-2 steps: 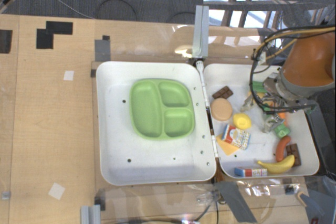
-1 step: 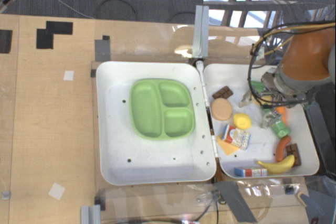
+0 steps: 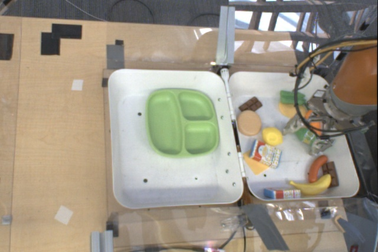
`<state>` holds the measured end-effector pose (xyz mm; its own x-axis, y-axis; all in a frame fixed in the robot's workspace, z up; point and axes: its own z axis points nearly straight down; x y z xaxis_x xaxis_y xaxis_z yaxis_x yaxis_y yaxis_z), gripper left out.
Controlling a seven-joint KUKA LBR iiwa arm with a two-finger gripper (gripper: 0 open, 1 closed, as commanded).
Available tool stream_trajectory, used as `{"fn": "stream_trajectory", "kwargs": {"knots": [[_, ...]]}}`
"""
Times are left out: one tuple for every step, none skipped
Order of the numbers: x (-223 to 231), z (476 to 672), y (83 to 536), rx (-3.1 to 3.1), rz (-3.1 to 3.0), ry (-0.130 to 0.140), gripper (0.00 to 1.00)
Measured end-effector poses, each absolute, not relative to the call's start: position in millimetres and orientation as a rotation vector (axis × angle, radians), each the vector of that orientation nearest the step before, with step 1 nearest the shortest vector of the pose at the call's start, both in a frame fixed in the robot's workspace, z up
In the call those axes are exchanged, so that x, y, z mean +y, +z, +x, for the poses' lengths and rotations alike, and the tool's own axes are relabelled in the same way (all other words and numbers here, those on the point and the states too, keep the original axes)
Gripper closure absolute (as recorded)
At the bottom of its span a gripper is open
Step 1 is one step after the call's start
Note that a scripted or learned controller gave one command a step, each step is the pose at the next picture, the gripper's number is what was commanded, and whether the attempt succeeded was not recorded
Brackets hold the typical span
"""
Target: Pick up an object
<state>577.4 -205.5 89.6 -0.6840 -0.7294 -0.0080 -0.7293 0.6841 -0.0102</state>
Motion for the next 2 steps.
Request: {"fn": "stream_trajectory", "kwargs": {"knots": [[-202.9, 582.9, 104.7, 2.858, -1.237, -0.018, 1.0], [-202.8, 582.6, 104.0, 2.859, -1.237, -0.017, 0.0]]}}
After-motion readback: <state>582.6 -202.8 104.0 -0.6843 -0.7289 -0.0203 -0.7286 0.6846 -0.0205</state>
